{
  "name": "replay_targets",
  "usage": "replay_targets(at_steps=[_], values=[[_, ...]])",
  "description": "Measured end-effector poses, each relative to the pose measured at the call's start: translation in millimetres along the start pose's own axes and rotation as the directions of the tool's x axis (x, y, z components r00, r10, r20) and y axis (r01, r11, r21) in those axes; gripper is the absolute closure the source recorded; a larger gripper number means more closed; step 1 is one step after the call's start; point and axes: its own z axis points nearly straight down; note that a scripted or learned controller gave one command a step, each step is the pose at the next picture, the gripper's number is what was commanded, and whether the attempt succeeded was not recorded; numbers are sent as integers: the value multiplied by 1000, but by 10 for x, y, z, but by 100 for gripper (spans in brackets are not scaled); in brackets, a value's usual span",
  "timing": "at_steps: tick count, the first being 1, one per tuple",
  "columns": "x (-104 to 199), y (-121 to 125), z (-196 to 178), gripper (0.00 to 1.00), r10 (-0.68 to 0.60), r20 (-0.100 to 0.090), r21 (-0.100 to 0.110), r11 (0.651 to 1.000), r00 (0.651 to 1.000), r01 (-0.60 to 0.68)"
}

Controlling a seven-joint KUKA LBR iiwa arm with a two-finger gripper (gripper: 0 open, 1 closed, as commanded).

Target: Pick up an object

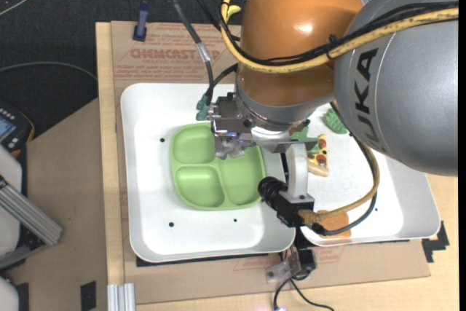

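- The pincer (pixel 231 144) hangs over the green divided tray (pixel 211 172) in the left bin (pixel 145 156); I cannot tell its state.
- A pizza-slice toy (pixel 318 156) lies in the right bin (pixel 408 215).

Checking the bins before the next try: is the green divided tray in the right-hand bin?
No, the green divided tray lies in the left bin.
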Motion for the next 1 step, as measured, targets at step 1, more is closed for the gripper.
replay_targets(at_steps=[1], values=[[-519,35,805,100,11,2,-1,1000,1000,-11]])
